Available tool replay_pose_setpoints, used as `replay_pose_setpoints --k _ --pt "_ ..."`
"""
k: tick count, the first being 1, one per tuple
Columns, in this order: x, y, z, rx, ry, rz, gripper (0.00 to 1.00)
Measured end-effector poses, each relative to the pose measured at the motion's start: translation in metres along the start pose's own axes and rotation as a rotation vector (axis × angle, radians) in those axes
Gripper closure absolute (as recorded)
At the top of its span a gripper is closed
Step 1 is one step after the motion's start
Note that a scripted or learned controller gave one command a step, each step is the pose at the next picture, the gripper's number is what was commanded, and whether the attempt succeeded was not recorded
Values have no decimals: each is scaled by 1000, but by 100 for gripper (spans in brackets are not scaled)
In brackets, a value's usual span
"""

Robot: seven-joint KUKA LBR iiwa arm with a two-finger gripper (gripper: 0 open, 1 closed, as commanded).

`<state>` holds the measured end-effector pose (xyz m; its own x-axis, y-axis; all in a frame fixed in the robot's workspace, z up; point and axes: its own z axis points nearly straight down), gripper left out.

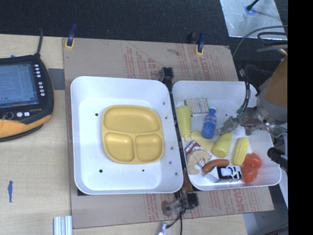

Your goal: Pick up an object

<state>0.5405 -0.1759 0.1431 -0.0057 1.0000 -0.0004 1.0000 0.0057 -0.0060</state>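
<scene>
Yellow dominates both bins: a 3-compartment yellow tray (132, 133) lies alone in the left bin (83, 170), while the right bin (222, 88) holds the crowd of small things the task can choose from. Among them are a yellow bottle (183, 120) against the dividing wall, a blue bottle (209, 123) just beside it, a corn cob (240, 151), a sausage (215, 165) near the front, a red tomato-like piece (251, 166) in the front right corner and a black-and-white item (229, 173) touching the sausage. The gripper (234, 124) hangs over the right half of that bin, its 2 fingers spread apart with nothing between them, tips pointing toward a stubby yellow piece (222, 143) that sits just below them between the blue bottle and the corn cob. That piece looks like the likely target, though I cannot be sure. To do this well, the descent should centre the open fingers across the piece's narrow width, with 1 finger on each side, and avoid catching the corn cob, which lies just beside it. Closing only once the fingers are low enough around the body should keep the rounded plastic from squirting out. A tablet-like pendant (22, 94) rests on the desk (34, 180), well apart from everything.
</scene>
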Motion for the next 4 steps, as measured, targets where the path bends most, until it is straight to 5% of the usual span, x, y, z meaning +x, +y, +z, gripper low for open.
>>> replay_pose_setpoints --k 1,2,3,4 --pt "36 -39 52 -3 0 0 0" --pt "50 36 51 -3 1 1 0" --pt "35 -26 52 -1 0 -1 0" --pt "34 -26 42 1 -1 -6 100"
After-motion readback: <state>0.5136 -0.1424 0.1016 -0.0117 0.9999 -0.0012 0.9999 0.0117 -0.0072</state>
